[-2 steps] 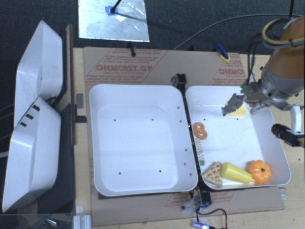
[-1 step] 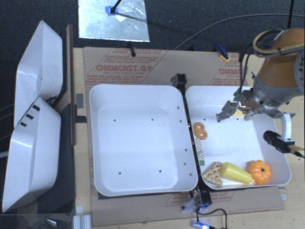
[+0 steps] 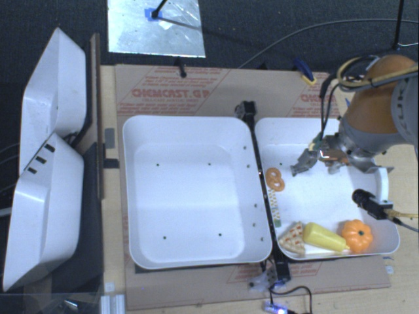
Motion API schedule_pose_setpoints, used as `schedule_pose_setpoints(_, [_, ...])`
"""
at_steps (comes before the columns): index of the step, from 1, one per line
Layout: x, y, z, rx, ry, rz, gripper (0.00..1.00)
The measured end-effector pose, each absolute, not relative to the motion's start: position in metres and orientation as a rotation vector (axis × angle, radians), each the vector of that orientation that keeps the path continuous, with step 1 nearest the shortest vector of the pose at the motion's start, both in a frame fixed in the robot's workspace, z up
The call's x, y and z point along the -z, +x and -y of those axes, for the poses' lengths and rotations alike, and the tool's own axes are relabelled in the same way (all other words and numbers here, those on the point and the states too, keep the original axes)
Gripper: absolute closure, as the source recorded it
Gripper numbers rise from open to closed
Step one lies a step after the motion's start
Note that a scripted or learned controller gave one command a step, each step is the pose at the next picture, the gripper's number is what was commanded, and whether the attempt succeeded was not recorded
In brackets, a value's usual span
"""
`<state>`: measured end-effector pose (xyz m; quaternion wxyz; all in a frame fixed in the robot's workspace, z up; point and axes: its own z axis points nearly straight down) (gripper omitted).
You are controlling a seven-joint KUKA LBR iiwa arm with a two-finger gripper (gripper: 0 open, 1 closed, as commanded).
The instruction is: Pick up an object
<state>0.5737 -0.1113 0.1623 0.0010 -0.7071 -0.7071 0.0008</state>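
In the right bin [image 3: 298, 133] lie a small orange pretzel [image 3: 275, 179], a pale patterned strip [image 3: 275, 209], a pizza slice [image 3: 292, 238], a yellow pepper-like piece [image 3: 324, 237] and an orange pumpkin [image 3: 357, 235]. The gripper [image 3: 317, 167] hovers over the upper middle of this bin, to the right of the pretzel and above the row of food along the near wall. Its fingers are spread open and nothing sits between them. The grey arm with its orange band [image 3: 383, 84] comes in from the right.
The left bin [image 3: 190, 126] lies beside the right one, separated by a black divider [image 3: 262, 175]. Two white tubs [image 3: 46, 175] stand at the far left. A metal plate [image 3: 156, 18] lies beyond the bench. Cables hang near the wrist.
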Motion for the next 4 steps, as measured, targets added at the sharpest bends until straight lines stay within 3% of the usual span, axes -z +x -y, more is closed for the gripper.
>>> schedule_pose_setpoints(1, [-0.102,0.576,0.105,-0.004,-2.219,2.219,0.00])
schedule_pose_setpoints(2, [-0.116,0.578,0.106,0.002,-2.223,2.222,1.00])
schedule_pose_setpoints(4, [-0.212,0.568,0.110,0.005,-2.225,2.224,1.00])
